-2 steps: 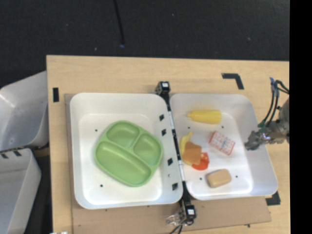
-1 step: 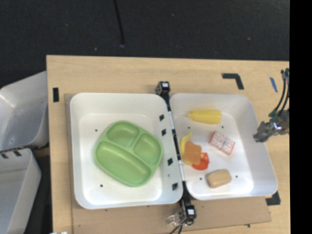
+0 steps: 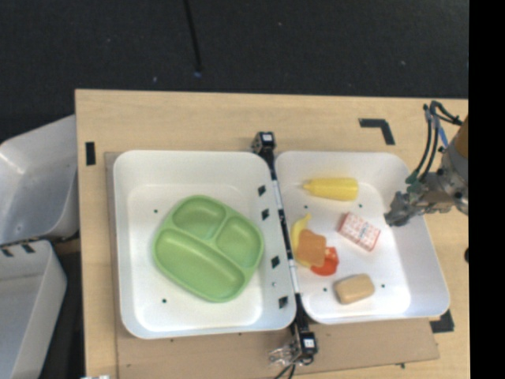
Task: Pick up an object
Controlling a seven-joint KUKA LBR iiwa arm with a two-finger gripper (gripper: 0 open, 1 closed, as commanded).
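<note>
The right bin (image 3: 410, 279) holds several small objects. A yellow corn-like piece (image 3: 332, 187) lies near its far side. A pink-and-white patterned box (image 3: 360, 231) sits in the middle. An orange block (image 3: 311, 248) rests over a red piece (image 3: 326, 264) and beside a yellow banana shape (image 3: 298, 229). A tan bread-like lump (image 3: 353, 288) lies near the front. My gripper (image 3: 398, 212) hangs over the bin's right side, just right of the patterned box, with nothing seen between its fingers.
The left bin (image 3: 130, 212) holds a green divided plate (image 3: 208, 247). A ridge with black clips (image 3: 278, 227) separates the two bins. The wooden bench (image 3: 197, 117) surrounds them, with grey containers (image 3: 31, 188) at the far left.
</note>
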